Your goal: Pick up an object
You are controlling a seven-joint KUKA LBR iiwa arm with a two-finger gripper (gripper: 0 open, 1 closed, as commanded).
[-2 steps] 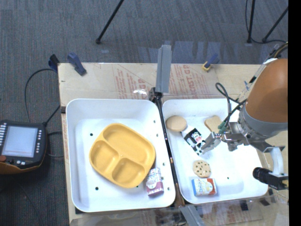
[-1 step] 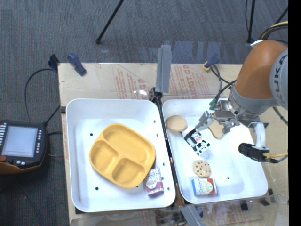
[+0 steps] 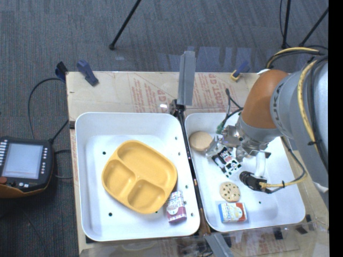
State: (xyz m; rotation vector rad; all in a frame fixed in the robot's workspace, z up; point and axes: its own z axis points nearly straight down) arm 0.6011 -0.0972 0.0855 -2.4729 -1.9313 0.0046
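My gripper [image 3: 226,158] is low inside the right bin [image 3: 286,199], near its upper middle. A round tan bun [image 3: 200,140] lies just to its left, close to it; I cannot tell whether they touch. A chocolate-chip cookie [image 3: 229,191] lies below the gripper, apart from it. Further down, near the bin's front wall, rests a small blue and white carton [image 3: 232,212]. The gripper's black and white body hides what is directly beneath it.
The left bin [image 3: 88,143] holds a yellow divided plate [image 3: 139,175] and a small pink carton [image 3: 176,206] at its lower right. A grey post [image 3: 186,82] rises behind the bins' shared wall. A black and yellow cable [image 3: 257,183] loops beside the gripper.
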